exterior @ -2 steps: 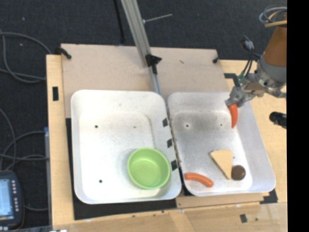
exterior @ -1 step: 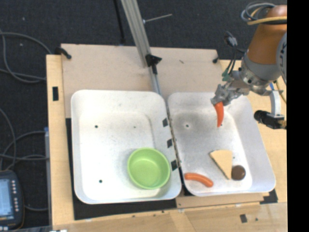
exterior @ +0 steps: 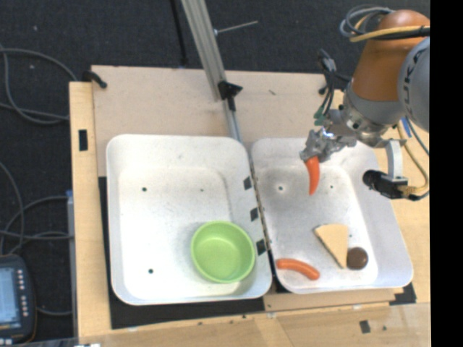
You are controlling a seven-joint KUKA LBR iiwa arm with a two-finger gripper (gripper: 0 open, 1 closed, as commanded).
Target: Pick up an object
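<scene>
Far to the left of the jaws, the left shallow white plastic bin point(exterior: 130, 194) is sitting on the pale wooden surface point(exterior: 155, 96), and a round lime-green plastic bowl point(exterior: 223, 251) is resting in that bin's near right corner, well below and to the left of the jaws. A slanted grey aluminium post point(exterior: 205, 38) is rising from the surface up and to the left of the jaws, ending near the divide between the two bins.

The right shallow white plastic bin point(exterior: 380, 230) is lying directly under the jaws. Near its front edge, well below the jaws and slightly to their left, an orange sausage-shaped toy point(exterior: 298, 268) is lying flat on the bin floor. The jaws point(exterior: 315, 157) are hanging over the back part of this bin, clamped on the top end of a slim orange-red carrot-shaped toy point(exterior: 312, 176), which is dangling from them point downward, appearing to be clear of the bin floor. Below the jaws and a little to their right, a tan wedge-shaped block point(exterior: 334, 241) is lying flat, and a small dark brown ball point(exterior: 357, 258) is sitting just beside the wedge's lower right corner, seemingly touching it. Both are well apart from the hanging carrot toy.

Up and to the right of the jaws, the grey arm with its orange band point(exterior: 383, 53) is reaching in over the bin's far right corner.
</scene>
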